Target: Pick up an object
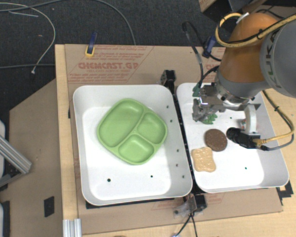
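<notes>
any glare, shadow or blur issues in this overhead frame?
Camera view: even lighting, mild glare on the shallow white left bin; the grey-and-orange arm's gripper shades the white right bin; green divided plastic plate, round brown cookie and tan cracker stay legible; slight overall softness.

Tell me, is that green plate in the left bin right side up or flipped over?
Right side up. The green plate lies flat in the left bin, its three hollow compartments facing upward.
</notes>
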You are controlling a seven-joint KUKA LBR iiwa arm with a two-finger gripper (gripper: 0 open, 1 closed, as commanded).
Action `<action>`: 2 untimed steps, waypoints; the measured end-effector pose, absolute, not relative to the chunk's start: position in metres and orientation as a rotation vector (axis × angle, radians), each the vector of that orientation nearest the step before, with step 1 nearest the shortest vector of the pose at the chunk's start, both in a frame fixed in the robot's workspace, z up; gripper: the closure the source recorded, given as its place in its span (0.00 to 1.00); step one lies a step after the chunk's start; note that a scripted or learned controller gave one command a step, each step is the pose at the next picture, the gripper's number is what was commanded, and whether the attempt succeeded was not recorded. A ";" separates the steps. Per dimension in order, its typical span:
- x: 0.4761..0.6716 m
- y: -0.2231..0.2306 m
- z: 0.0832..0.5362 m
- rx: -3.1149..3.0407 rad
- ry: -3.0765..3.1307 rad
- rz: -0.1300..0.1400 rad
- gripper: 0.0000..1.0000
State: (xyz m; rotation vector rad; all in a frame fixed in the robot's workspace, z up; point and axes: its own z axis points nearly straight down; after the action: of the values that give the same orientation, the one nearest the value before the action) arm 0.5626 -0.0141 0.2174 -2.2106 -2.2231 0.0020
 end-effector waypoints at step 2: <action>0.510 0.086 0.219 -2.210 -2.223 0.004 1.00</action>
State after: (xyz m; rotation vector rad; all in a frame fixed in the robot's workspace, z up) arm 0.5101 0.0855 0.2192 -2.2101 -2.2233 0.0039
